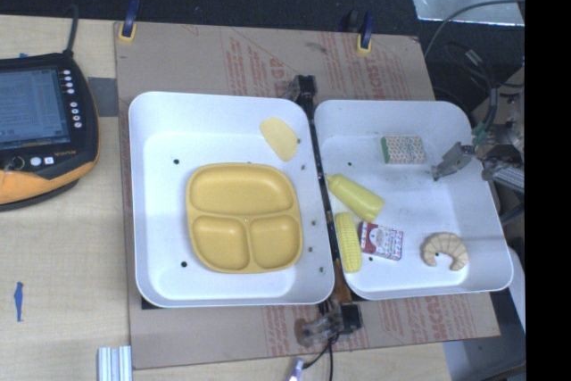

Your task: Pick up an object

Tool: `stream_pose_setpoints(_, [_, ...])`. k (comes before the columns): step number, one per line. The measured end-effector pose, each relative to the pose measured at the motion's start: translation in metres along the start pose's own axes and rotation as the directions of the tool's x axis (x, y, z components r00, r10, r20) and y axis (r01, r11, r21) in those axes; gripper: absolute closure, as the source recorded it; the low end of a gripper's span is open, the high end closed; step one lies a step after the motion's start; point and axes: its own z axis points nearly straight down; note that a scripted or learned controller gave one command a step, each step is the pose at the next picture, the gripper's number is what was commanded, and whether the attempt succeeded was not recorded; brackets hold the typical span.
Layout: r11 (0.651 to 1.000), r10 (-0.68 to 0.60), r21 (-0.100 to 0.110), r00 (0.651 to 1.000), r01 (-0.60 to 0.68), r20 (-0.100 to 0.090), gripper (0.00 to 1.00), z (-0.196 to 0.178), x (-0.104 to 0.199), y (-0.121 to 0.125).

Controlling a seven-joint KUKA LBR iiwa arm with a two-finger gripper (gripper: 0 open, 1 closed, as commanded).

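My jaws point(449, 163) hang over the right bin point(482, 281), near its right wall and toward the far half, reaching in from the right edge of the view. The two fingers look splayed a little apart, with nothing between them, though they are small and dark against the white floor, so I read them as open with some doubt.

Below me in this bin lie five things. A small speckled green-and-white block point(403, 148) sits just to the left of my jaws, apart from them. A yellow banana-like piece point(355, 195) lies slantwise near the bin's left wall. Nearer the camera, a yellow corn cob point(347, 241) lies along that same wall, and a red-and-white carton point(382, 240) lies just beside it, touching or nearly so. A tan croissant point(445, 249) rests toward the near right corner, well apart from the rest and from me.

The left bin point(147, 192) holds a yellow divided plate point(243, 216) with three compartments in its middle, and a pale yellow flat chip-like piece point(279, 138) near its far right corner.

On the bench point(53, 281), at the left, lies a control pendant point(40, 125) with a lit screen and an orange underside.
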Motion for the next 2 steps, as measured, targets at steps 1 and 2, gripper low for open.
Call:
stream_pose_setpoints(1, [1.000,-0.002,0.003,1.000,0.002,-0.001,0.00,0.113,0.065,0.061])
stream_pose_setpoints(2, [1.000,0.002,-0.004,1.000,-0.002,0.001,0.00,0.020,0.013,0.106])
